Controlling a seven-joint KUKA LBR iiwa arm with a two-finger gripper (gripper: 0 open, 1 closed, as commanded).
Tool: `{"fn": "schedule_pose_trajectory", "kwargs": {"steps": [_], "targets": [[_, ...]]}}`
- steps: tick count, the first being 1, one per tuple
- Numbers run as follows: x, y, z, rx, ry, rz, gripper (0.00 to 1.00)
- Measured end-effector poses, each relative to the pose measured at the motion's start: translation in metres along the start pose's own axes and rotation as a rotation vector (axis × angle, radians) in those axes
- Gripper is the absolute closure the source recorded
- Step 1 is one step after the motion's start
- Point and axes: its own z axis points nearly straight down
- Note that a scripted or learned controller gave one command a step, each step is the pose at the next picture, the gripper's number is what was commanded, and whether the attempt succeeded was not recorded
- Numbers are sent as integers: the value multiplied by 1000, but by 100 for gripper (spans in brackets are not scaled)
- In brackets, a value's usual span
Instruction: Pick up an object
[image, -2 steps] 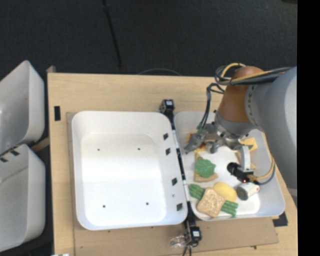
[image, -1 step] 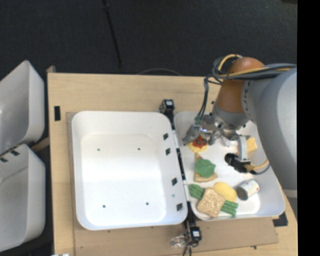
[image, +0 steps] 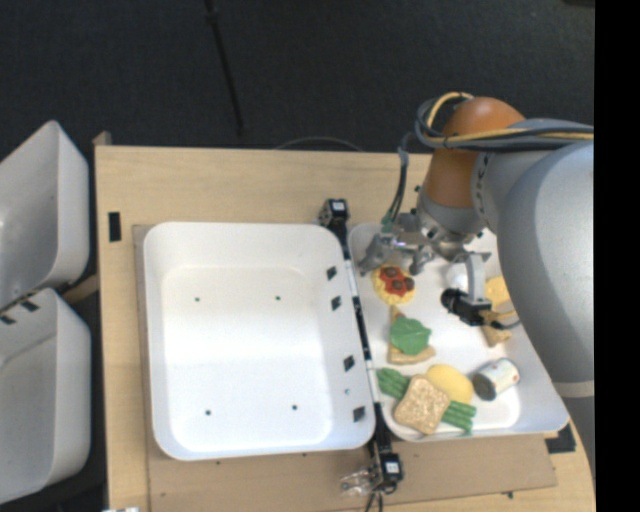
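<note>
Wood bench (image: 230, 180) w/ 2 white bins (image: 160, 250).

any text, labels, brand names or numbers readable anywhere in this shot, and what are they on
None can be read.
The two white bins and the wooden bench show no lettering.
The toy food in the right-hand bin, such as the yellow piece with red topping and the small silver can, carries no legible label; the can is too small and blurred to tell.
The arm's grey casing and orange band show no readable marking.
</note>
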Motion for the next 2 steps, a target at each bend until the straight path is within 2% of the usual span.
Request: {"fn": "schedule_pose_trajectory", "kwargs": {"steps": [1,2], "targets": [[-28,-55,1,8,-1,6,0],[-1,-31,0,1,0,-1,0]]}}
